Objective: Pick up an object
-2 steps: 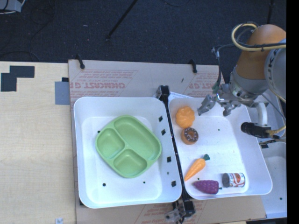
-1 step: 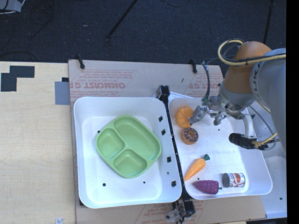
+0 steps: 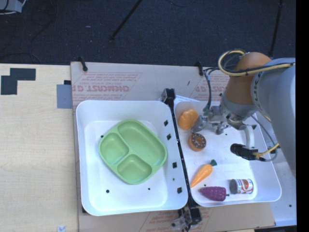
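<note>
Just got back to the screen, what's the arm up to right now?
The arm has reached into the right bin and its gripper is down among the toys, between the orange fruit and the donut. Nothing shows as lifted. A carrot, a bunch of grapes and a can lie nearer the front. The left bin holds a green divided plate.

Arm enters from the right side of frame, grey upper body large and close to the lens. Orange band sits up and to the right of the gripper (image 3: pixel 208 123), yellow cable looped over its top. Wrist angles down and to the left toward the gripper. Dark cable trails off below and to its right. Finger spacing not readable from this angle.
</note>
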Robot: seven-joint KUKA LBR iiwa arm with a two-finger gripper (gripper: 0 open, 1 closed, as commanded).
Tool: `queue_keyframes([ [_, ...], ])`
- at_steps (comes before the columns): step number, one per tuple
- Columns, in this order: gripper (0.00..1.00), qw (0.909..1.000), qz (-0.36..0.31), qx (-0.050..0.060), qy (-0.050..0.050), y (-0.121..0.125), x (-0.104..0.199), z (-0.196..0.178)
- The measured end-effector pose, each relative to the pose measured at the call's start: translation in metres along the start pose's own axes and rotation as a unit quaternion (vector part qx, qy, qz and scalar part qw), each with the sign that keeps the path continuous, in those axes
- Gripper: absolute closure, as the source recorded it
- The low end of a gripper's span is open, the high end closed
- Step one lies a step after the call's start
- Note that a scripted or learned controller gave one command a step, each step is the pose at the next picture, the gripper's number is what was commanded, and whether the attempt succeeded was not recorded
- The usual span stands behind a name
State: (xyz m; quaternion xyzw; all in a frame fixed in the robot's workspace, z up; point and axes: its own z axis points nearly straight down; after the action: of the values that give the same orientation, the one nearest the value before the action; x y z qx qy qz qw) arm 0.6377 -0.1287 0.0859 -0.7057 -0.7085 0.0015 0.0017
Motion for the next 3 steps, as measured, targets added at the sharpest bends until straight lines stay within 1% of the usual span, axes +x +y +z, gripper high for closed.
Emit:
queue_keyframes([
  [1,1.0,1.0,0.0,0.0,0.0,0.0,0.0,-0.012],
  [2,1.0,1.0,0.002,-0.003,-0.001,-0.005,-0.008,-0.069],
  [3,1.0,1.0,0.002,-0.004,0.0,-0.004,-0.009,-0.122],
])
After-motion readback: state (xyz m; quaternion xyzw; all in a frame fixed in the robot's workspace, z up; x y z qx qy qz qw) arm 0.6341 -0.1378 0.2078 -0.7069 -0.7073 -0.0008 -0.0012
